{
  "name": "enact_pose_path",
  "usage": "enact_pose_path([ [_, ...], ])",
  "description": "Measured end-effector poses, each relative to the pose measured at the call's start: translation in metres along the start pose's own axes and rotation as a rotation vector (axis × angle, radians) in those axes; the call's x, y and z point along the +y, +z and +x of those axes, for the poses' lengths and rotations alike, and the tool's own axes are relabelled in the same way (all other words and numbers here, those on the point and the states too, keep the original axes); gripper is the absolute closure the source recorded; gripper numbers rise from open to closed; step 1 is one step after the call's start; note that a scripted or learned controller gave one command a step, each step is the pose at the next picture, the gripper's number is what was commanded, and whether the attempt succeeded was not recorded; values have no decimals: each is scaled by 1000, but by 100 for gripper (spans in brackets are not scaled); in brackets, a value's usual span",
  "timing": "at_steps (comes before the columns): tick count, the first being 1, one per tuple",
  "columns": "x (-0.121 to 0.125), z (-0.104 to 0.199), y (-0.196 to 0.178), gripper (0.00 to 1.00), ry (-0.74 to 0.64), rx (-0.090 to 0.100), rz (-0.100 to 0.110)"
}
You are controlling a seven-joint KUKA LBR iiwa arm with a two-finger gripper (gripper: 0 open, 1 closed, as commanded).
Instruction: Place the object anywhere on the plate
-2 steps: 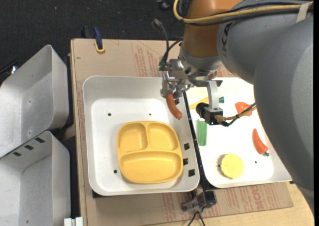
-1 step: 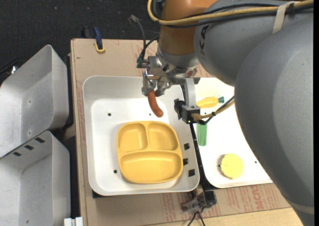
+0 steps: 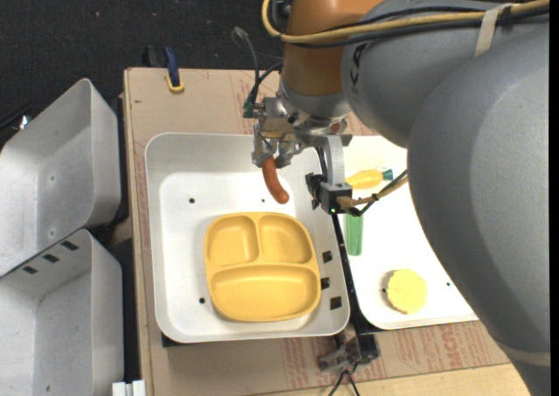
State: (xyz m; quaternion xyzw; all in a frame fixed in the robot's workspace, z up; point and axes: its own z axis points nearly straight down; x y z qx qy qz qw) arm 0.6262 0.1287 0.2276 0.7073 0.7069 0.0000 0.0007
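Gripper (image 3: 272, 161) sits over the back part of the left bin (image 3: 170, 211), fingers pointing down, closed on a small reddish-brown sausage (image 3: 276, 183). Sausage hangs from the fingertips at a tilt, top end betw. the fingers, lower end angled toward the front-right. It's in the air above the bin floor, just behind the plate's back rim, not touching the plate.

Plate (image 3: 260, 266) is yellow, w/ three compartments: two smaller ones at the back, one wide one at the front. It lies flat in the front half of the left bin, near the bin's right wall. Nothing lies in its compartments.

Above the gripper, the wrist w/ its orange band (image 3: 336, 27) and a yellow cable looped round it; the grey arm (image 3: 472, 123) runs off to the right and covers much of the right bin (image 3: 419, 316).

Right bin, visible part: a yellow corn-like piece (image 3: 367, 178) near the back, just beside the divider; a green cylinder (image 3: 355, 232) standing close to the divider below it; a round pale-yellow item (image 3: 406, 290) toward the front, apart from the other two.

Both bins rest on a brown board (image 3: 140, 123); a blue and yellow clamp (image 3: 174, 75) is at its back-left edge.
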Motion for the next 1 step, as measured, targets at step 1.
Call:
enact_pose_path([
  [1, 0, 0, 0, 0, -1, 0, 0],
])
